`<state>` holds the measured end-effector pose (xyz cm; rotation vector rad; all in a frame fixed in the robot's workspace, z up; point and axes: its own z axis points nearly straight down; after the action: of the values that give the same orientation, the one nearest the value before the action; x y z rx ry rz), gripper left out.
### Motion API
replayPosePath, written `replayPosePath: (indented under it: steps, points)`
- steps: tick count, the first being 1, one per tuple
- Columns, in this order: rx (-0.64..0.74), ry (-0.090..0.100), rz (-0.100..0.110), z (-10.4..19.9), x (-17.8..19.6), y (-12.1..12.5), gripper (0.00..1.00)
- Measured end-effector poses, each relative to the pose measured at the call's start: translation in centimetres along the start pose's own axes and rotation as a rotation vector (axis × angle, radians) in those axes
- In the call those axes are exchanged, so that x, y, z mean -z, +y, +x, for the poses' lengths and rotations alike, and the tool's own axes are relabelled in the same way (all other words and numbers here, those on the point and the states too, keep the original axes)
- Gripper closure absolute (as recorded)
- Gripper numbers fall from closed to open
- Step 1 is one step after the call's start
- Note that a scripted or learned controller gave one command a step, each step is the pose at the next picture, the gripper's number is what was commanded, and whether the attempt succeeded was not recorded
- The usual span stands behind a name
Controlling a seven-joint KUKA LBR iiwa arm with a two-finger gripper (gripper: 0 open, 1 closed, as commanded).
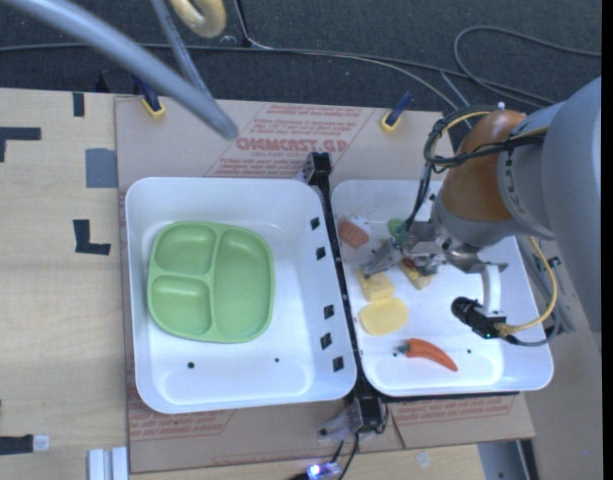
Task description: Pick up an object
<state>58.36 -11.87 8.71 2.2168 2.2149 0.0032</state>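
1. Fingers (379, 259) look spread, not pinching. One grey finger angles down-left toward the divider, the other sits on the arm side by a small red-and-yellow bit. I can't see anything clamped between them.
2. Gripper (401, 260) is low in the right bin (526, 373), in the cluster near the divider.
3. Candidate objects are all in the right bin:
   - pink piece (354, 233), up-left of the gripper
   - green piece (397, 227), just above it
   - yellow block (377, 287), just below the left finger
   - small yellow chunk (419, 276), touching or nearly touching the gripper
   - yellow disc (384, 316), nearer the front
   - orange pepper (431, 353), well apart at the front
4. Risk: no single clear target. The items are packed tight, so closing here could catch an edge of two pieces or just air.
5. Risk: the yellow block sits beside the finger rather than between the pair. A close would probably shove it toward the divider wall rather than grip it.
6. Risk: the small chunk is tiny, so I'd expect it to squirt out of a pinch or tip over.
7. Risk: the black cable plug (473, 314) hangs low over the bin floor and could drag the pepper or disc on retract.
8. The left bin (146, 368) holds only the green divided plate (211, 280), well away from the gripper, so no issue there.
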Motion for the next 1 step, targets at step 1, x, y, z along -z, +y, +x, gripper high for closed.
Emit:
replayPosePath:
  steps: [1]
  points:
    - [0.003,0.0,-0.004,0.1,1.26,0.15,1.0]
